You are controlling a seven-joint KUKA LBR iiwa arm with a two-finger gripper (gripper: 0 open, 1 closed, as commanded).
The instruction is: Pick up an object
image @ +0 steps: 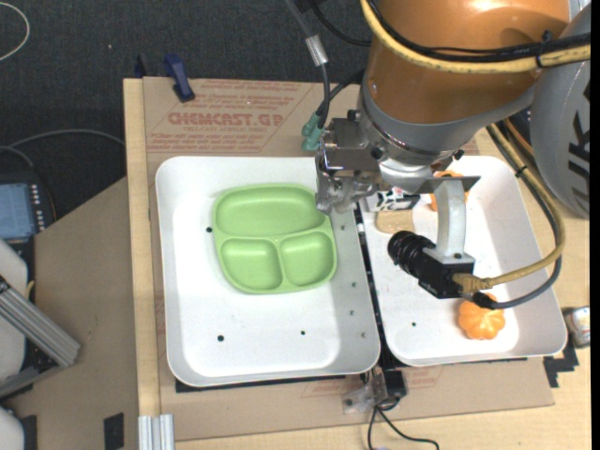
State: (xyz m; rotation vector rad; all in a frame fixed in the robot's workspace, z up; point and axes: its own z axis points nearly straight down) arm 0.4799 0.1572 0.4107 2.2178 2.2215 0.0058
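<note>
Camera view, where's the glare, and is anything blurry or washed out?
Camera view: a bright highlight sits on the arm's orange band; the white bins look nearly overexposed; the green tray stays sharp with soft shadowing; the nearby arm bulk appears slightly soft.

A pale green divided plate (275, 237) is lying flat in the left bin (187, 289), toward its far right corner. An orange fruit-like object (481, 320) is sitting near the right bin's (525, 242) near right corner. A tan flat piece (396, 220) is resting near that bin's far left part, partly hidden.
</note>
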